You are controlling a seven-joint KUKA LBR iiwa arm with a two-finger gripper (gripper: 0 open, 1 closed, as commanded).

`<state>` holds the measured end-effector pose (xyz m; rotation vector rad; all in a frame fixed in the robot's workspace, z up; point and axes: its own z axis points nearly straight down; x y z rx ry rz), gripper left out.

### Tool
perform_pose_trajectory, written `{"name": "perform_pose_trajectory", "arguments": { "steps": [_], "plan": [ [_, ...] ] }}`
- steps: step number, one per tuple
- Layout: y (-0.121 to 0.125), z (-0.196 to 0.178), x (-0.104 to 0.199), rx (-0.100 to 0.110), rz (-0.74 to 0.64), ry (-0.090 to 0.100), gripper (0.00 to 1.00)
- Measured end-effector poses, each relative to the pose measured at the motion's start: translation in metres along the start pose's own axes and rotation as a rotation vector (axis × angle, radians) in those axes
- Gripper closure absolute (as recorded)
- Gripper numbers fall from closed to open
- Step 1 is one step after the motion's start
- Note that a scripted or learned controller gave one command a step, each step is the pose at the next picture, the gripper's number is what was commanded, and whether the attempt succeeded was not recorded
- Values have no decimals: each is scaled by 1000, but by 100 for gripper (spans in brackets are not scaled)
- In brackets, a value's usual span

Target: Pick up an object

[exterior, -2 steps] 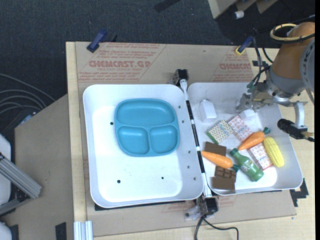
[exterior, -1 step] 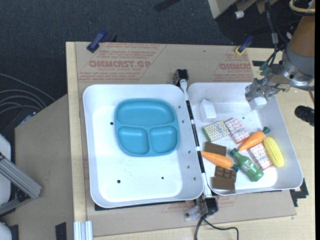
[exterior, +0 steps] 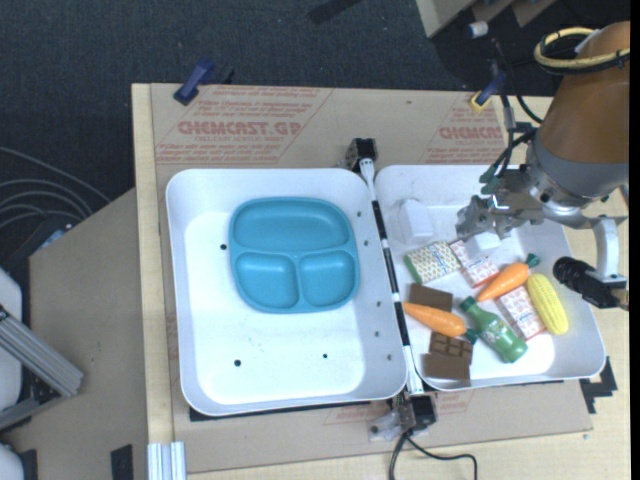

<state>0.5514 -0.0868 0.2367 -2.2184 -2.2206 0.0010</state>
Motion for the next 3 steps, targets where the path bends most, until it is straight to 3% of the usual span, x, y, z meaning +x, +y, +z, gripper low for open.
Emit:
{"name": "perform_pose_trajectory", "arguments": {
  "steps": [1,2,3],
  "plan": [
    [-49,-22,-51,0,2,-1,100],
    [-48,-32,-51,-1,1,0,100],
    [-28,-26,-30,-4,0,-2,100]
  ]
}}
